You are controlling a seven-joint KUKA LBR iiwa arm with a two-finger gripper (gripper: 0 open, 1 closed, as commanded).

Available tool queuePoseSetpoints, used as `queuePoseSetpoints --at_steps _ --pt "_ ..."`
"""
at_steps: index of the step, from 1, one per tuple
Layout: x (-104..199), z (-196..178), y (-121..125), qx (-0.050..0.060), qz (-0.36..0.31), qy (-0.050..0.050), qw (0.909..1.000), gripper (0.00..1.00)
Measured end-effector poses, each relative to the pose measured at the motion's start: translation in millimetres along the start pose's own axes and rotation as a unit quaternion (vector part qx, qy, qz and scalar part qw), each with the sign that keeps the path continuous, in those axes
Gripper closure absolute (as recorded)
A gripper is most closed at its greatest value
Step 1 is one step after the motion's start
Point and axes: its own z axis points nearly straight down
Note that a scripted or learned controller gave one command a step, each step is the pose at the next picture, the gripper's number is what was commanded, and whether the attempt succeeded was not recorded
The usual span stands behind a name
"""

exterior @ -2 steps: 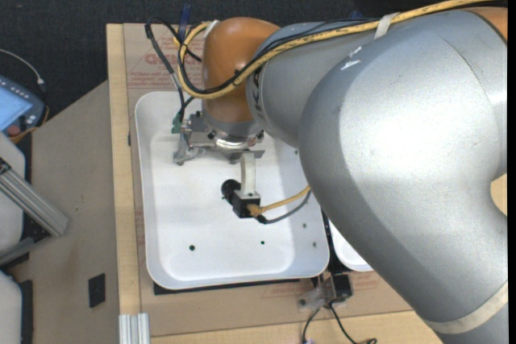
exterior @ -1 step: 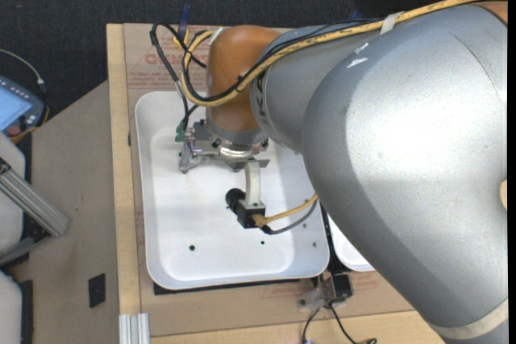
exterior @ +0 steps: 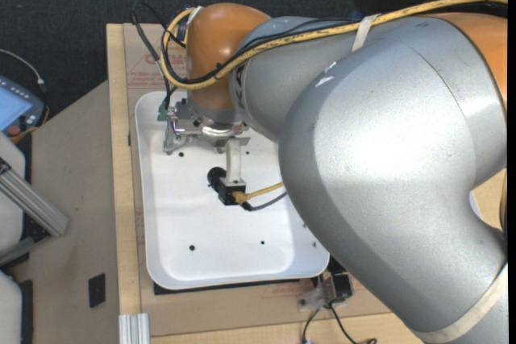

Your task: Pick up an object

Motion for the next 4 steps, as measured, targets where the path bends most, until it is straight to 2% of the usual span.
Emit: queuePoseSetpoints --at_steps 1,2,3,4 --pt "-1 -11 -1 0.000 0.002 0.000 1.0000 1.00" --pt "-1 -21 0 0.000 0.003 0.001 1.0000 1.00" --pt "7 -202 -35 -0.006 -0.001 0.003 1.0000 1.00" --pt "5 -319 -33 -0.006 0.000 0.002 1.0000 1.00"
